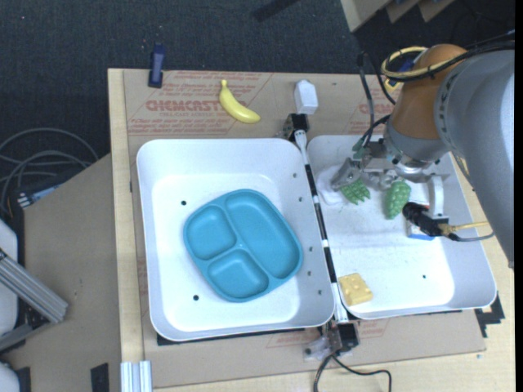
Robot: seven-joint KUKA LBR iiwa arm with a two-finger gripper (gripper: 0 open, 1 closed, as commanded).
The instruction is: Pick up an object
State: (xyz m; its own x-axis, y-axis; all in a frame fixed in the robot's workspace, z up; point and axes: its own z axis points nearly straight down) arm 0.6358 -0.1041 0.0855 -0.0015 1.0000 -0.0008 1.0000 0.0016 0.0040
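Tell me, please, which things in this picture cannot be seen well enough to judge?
- Gripper, camera view: the wrist above covers it, so how the jaws stand is unclear.
- Green objects and: too small and blurred to identify; contact with the gripper is uncertain.
- Arm: cut off by the right edge.
- Yellow block: too small to identify.

The arm [482,96] is bulky grey with an orange band [425,104] above the wrist; black cables [372,104] trail beside it.

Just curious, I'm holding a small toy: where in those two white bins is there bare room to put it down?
Bare floor lies in the right bin between the yellow block and the green pieces. The blue tray covers the left bin's middle. The gripper crowds the right bin's top.
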